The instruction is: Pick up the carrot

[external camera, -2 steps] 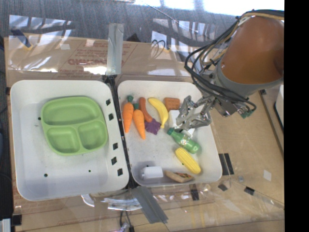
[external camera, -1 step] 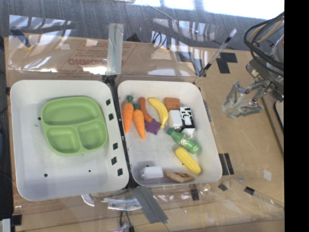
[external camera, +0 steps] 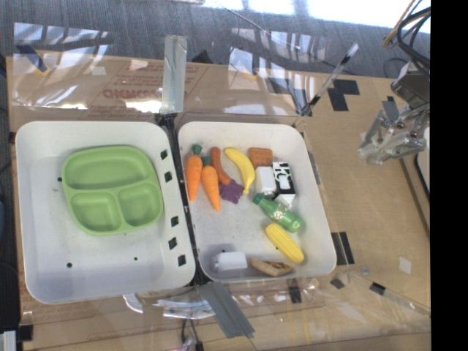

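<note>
The left bin (external camera: 44, 269) held a green divided plate (external camera: 111, 189), sitting toward its upper half. Just right of the divider, the right bin (external camera: 241, 229) carried the clutter. Two carrots lay side by side at its upper left: one carrot (external camera: 193, 177) close to the bin's left wall, a second carrot (external camera: 210, 186) just beside it, with a thinner orange-red piece (external camera: 217, 164) above. A purple item (external camera: 232, 191) touched the second carrot's right side, and a banana (external camera: 242, 167) curved next to that. Further right were a brown block (external camera: 259, 156), a black-and-white box (external camera: 282, 178), a green bottle (external camera: 278, 212) and a corn cob (external camera: 284, 243).

Well apart from the bin, at the far right above the surface (external camera: 365, 218), hung the claw (external camera: 395, 139); whether it was released or clenched could not be told from this slant.

The reach had not begun. The carrot nearest the wall looked the cleaner target, since its left flank stood free. Closing across its width near the thick end would likely avoid catching the neighbour.
</note>
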Robot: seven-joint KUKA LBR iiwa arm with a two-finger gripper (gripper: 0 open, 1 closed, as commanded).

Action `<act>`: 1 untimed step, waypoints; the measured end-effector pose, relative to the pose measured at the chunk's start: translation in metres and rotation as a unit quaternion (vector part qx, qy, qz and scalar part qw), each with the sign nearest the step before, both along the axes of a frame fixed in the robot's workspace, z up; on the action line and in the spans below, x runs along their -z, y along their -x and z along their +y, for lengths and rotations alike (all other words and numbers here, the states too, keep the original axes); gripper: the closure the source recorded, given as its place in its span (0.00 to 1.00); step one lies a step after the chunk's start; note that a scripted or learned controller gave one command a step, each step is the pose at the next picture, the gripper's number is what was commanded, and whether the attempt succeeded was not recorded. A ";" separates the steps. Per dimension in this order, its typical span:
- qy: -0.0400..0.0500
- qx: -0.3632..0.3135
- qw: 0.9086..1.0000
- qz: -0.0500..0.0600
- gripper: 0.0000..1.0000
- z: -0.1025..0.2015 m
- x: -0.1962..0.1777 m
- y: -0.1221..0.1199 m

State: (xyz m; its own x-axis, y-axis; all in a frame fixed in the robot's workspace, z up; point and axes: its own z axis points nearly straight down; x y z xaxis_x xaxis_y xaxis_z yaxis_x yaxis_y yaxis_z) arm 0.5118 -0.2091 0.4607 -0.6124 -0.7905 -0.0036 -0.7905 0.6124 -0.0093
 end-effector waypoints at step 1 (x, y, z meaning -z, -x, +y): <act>-0.002 -0.084 0.996 0.006 1.00 0.000 0.136 0.021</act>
State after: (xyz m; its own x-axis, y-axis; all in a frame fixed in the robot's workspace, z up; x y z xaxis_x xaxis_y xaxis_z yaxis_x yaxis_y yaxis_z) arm 0.4907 -0.2088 0.3248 -0.4713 -0.8820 -0.0010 -0.8820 0.4713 0.0037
